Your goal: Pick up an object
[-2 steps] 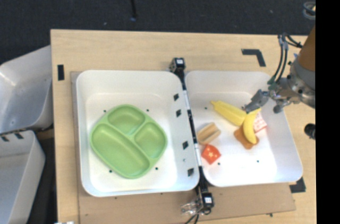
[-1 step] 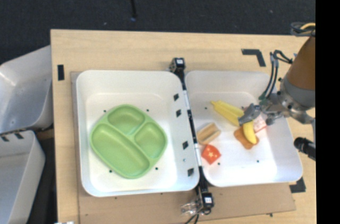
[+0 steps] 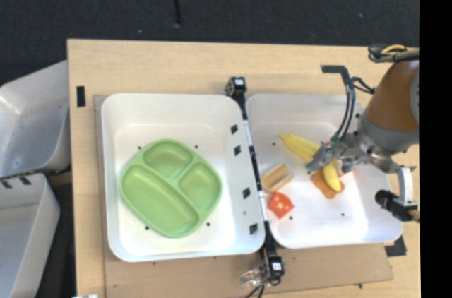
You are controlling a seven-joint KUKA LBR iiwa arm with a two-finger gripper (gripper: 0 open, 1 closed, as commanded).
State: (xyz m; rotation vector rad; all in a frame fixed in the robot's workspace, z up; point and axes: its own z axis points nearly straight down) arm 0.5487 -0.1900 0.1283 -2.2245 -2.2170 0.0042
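Note:
The right bin holds several small items. A yellow banana-like piece lies near its middle, a tan block sits by the divider, and a red piece lies in front of the block. An orange piece lies further right, with a small yellow piece on or against it. My gripper hangs low over the yellow and orange pieces, just right of the banana-like piece. Its dark parts cover the top of the small yellow piece, so contact is unclear.
The left bin carries a green divided plate. A black-clipped divider separates the two bins. The arm's orange band and grey wrist stand over the right bin's far right side, with cables looping above.

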